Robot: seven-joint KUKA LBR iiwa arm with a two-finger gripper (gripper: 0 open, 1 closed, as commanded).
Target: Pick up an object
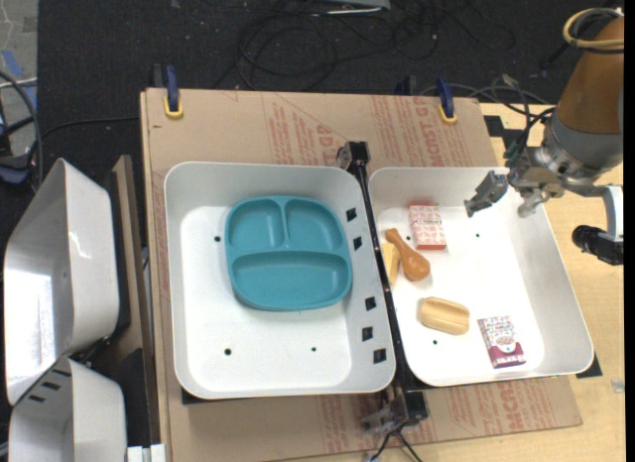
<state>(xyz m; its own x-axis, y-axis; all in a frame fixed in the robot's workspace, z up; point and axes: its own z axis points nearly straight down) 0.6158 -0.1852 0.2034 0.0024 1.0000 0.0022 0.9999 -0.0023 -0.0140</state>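
arm [593,83] cut off at right edge (upper links unseen)

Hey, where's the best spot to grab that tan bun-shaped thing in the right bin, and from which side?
Grip the bun-shaped piece across its short width at the middle, coming straight down. It lies flat and apart from its neighbours, so fingers likely fit either side.

Red printed lettering is running across the brown board [298,118] lying under the two bins, showing upside down and mirrored from this angle, so no word is coming through clearly. More red lettering is showing along the board's near edge [516,412], equally unreadable. The two small pink-and-white packets [427,226] [502,341] are carrying print too small to read.
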